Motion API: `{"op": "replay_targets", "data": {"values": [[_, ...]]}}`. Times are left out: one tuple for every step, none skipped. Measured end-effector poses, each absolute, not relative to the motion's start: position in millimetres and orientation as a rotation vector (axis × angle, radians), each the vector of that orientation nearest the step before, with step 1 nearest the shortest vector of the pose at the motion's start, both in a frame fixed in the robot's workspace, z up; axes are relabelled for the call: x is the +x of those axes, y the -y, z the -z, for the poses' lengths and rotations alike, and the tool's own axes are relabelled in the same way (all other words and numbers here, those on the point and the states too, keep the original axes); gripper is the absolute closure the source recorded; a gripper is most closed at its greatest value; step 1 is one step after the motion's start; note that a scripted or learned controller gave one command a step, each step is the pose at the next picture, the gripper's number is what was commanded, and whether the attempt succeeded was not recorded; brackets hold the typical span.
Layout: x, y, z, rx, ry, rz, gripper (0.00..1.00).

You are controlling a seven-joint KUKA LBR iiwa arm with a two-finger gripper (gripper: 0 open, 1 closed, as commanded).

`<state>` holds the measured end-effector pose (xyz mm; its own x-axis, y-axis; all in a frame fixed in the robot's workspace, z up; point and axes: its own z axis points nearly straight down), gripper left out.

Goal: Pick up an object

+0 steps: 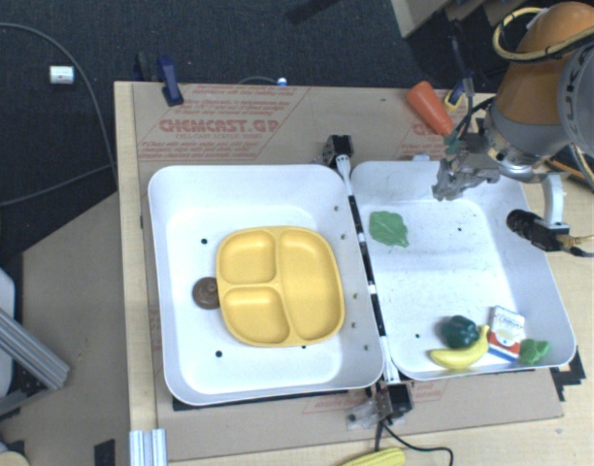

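Note:
My gripper [455, 182] hangs over the far edge of the right bin [491, 270], with nothing visible between its fingers. A green leaf-shaped piece [388, 228] lies in that bin to the gripper's near left. At the bin's near right corner sit a yellow banana [460, 355], a dark green round object [460, 330], a small white, red and blue box [508, 331] and a small green piece [535, 349]. In the left bin [181, 260] a yellow sectioned plate [280, 285] rests, with a brown disc [206, 292] at its left edge.
An orange object [430, 108] lies on the bench behind the right bin. A black clamp [338, 150] sits at the far end of the divider between the bins. The arm's black cable fitting [535, 228] hangs over the right bin's right rim.

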<state>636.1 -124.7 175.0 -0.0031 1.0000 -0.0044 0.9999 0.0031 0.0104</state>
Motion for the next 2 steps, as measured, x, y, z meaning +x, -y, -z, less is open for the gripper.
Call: {"op": "replay_targets", "data": {"values": [[560.2, 70, -184, 2.222, -2.224, 0.001, 1.0], [605.4, 101, -161, 2.221, -2.219, 0.0, 1.0]]}}
